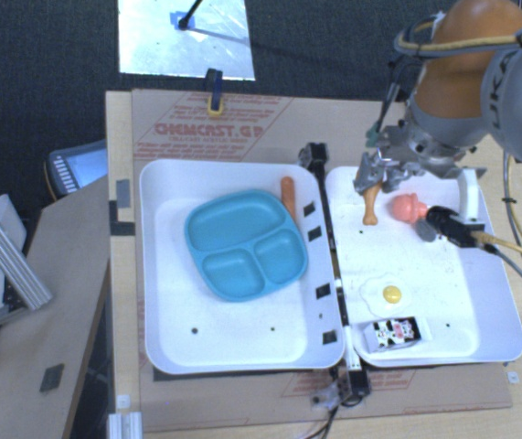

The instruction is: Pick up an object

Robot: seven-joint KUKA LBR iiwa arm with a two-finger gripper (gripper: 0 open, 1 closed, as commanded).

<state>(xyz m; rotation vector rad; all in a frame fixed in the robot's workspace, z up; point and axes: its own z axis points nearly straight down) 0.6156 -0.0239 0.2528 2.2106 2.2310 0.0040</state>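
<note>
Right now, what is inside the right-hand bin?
A fried egg toy, a pink toy, a tan stick-shaped piece by the hand and a black-and-white box. The arm hides the far corner of the bin.

My tool (368,183) hangs over the far left part of the right bin (498,323), its fingers closed on the top of a tan drumstick-shaped piece (370,207) that points straight down. Just beside it lies a pink toy (407,208), with a fried-egg toy (385,293) and a black-and-white box (394,333) nearer the front. The left bin (165,337) holds a blue divided plate (245,243) and an orange stick (288,195) touching the plate's far right edge.
</note>
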